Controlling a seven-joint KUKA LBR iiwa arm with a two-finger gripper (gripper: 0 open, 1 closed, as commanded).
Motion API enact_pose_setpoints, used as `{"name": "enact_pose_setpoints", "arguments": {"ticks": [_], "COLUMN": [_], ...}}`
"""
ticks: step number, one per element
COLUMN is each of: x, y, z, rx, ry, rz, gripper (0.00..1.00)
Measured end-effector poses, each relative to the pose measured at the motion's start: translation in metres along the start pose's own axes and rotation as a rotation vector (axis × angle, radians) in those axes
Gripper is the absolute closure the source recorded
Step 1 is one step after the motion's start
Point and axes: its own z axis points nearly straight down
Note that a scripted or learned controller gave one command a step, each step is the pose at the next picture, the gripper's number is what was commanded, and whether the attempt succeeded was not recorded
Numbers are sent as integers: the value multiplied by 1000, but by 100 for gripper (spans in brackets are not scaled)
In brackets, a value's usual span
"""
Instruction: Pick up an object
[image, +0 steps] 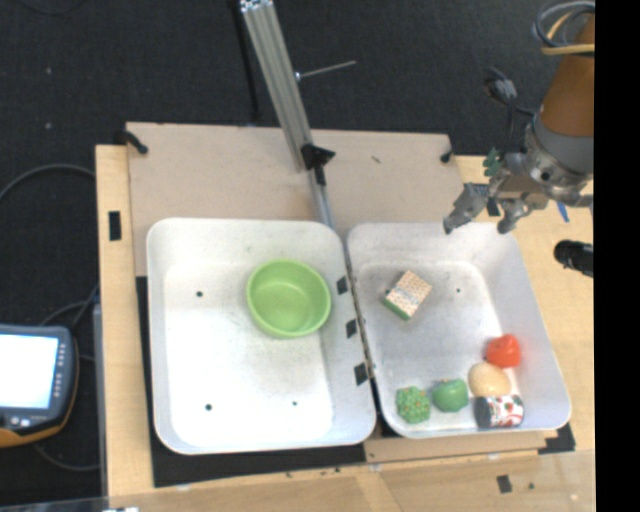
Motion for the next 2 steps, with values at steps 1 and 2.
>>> {"name": "enact_pose_setpoints", "arguments": {"ticks": [1,2], "x": [0,6], "y": [0,2], "z": [0,60], "rx": [0,5], "ry": [-1,-1], "rz": [0,0], "gripper": [0,0]}}
